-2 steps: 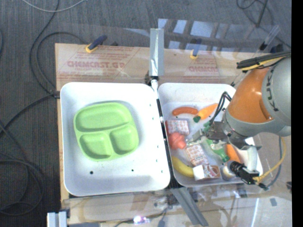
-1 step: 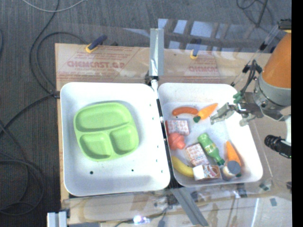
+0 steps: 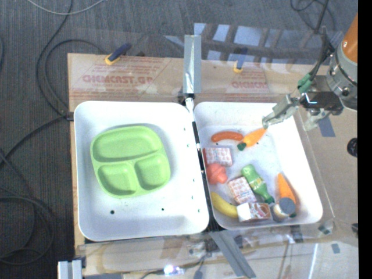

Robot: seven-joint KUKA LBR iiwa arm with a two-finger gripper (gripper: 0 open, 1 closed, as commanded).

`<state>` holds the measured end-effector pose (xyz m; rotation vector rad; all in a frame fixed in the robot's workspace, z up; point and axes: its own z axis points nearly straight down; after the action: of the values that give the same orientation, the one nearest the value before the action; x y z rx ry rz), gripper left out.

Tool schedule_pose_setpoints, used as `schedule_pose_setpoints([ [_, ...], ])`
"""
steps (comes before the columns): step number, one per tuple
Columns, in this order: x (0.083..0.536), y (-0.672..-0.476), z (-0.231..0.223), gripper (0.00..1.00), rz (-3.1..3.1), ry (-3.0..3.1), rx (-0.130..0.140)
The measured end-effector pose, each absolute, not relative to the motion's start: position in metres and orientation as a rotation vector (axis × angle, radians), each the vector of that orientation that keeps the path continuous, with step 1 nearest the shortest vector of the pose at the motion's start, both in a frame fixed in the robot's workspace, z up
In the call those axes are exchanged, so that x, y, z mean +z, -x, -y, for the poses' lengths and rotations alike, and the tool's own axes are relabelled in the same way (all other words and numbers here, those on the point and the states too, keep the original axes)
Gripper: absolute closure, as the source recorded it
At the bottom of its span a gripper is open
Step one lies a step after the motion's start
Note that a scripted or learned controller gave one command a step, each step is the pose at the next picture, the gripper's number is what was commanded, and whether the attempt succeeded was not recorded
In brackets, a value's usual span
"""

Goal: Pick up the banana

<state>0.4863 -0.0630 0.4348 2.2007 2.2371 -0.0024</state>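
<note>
The yellow banana lies in the right bin, near its front left corner. A white carton touches its right end and a red-and-white packet sits just behind it. My gripper hangs over the back right part of the same bin, far from the banana. Its tip is close to a small orange carrot, and I cannot tell whether they touch. Nothing shows as held.
The right bin also holds a red sausage, a pink packet, a red fruit, a green bottle, a second carrot and a can. A green divided plate sits in the left bin.
</note>
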Motion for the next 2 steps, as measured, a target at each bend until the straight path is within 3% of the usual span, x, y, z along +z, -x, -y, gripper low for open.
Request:
schedule_pose_setpoints([
  [1, 0.401, -0.485, 0.008, 0.0, -2.514, -1.882, -0.002],
  [2, 0.315, -0.484, 0.023, 0.0, -2.409, -2.016, -0.004],
])
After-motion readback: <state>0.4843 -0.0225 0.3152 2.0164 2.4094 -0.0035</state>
